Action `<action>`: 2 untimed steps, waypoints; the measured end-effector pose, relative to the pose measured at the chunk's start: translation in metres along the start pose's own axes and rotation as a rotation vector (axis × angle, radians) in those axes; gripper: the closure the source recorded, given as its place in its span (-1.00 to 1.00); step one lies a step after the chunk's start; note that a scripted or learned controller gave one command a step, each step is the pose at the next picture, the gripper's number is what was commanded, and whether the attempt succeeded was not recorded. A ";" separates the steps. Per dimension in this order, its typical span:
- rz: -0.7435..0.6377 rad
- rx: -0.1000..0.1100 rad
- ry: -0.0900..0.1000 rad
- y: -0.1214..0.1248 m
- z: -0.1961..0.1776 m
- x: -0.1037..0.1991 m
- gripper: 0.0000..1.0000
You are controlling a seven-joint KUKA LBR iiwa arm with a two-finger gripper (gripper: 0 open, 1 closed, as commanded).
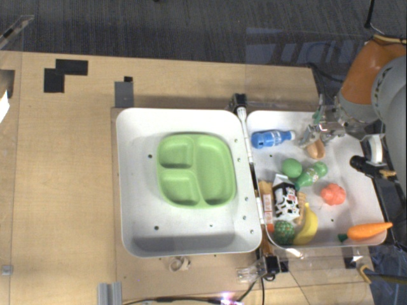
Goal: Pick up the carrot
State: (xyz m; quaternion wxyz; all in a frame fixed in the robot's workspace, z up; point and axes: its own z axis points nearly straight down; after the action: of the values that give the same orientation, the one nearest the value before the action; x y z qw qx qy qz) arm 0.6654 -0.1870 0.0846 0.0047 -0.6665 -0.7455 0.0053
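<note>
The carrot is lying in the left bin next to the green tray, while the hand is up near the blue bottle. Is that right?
Not quite. The camera view shows the carrot in the right bin, at its near right corner. The green tray sits alone in the left bin. The hand is indeed near the blue bottle.

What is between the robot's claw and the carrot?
In the camera view, a pinkish-orange toy fruit lies on the white bin floor roughly between the gripper up top and the carrot at the bin's near right corner.

no readable text anywhere (the carton (286, 203) print is too blurred).
</note>
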 end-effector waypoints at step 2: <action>0.633 -0.022 0.004 0.012 -0.044 0.056 1.00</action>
State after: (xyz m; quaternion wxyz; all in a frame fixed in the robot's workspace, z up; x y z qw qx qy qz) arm 0.6713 -0.1299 0.1287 -0.0027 -0.8654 -0.5010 -0.0031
